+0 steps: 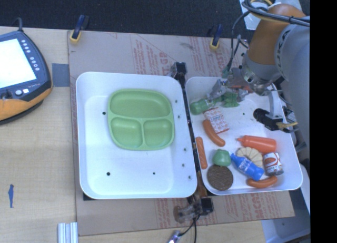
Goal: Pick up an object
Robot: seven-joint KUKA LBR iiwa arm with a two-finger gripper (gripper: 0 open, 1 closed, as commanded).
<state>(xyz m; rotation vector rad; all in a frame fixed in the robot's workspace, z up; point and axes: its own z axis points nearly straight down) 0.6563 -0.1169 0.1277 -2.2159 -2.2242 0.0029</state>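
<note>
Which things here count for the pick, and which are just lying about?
For the job:
- end effector, low over the right bin
- green toy under it
- hot dogs, ketchup bottle, cookie, blue bottle, can

Lying about:
- green divided plate in the left bin
- teach pendant
- clamps

divided tray in left bin; toy foods in right bin

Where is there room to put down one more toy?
The left bin has bare white floor around the green tray, widest between the tray and its near rim. The right bin is crowded with toy food, and the gripper is at its far end.
</note>
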